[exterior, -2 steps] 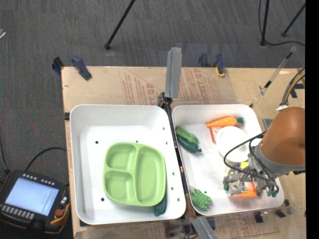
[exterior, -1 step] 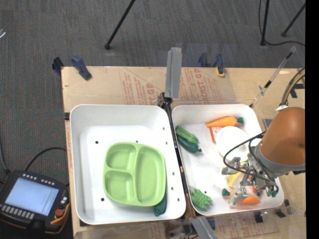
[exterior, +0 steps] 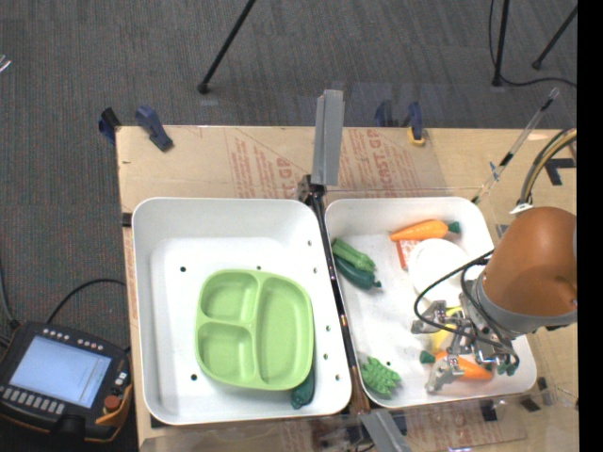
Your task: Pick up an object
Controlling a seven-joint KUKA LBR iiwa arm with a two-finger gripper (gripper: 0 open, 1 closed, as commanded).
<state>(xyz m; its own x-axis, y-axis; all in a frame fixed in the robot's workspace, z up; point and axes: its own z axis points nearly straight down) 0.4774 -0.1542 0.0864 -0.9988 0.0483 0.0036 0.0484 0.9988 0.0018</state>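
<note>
My gripper (exterior: 456, 358) hangs low over the front right part of the right bin (exterior: 377, 323), under the orange band of the arm (exterior: 532, 262). A small orange toy piece (exterior: 471, 370) lies right at its tip, and a bit of yellow (exterior: 429, 355) shows just to its left. Cables and the wrist hide how the gripper stands on the orange piece. Further back in the same bin lie an orange carrot (exterior: 422, 230), a white round object (exterior: 435, 260) and a dark green vegetable (exterior: 355, 263). A light green bumpy toy (exterior: 381, 375) rests at the bin's front left.
The left bin (exterior: 155, 252) holds a light green divided plate (exterior: 254, 328), with a dark green item (exterior: 301, 395) at the plate's front edge. A grey upright post (exterior: 328, 144) stands behind the two bins. A teach pendant (exterior: 61, 370) lies at the lower left, off the bench.
</note>
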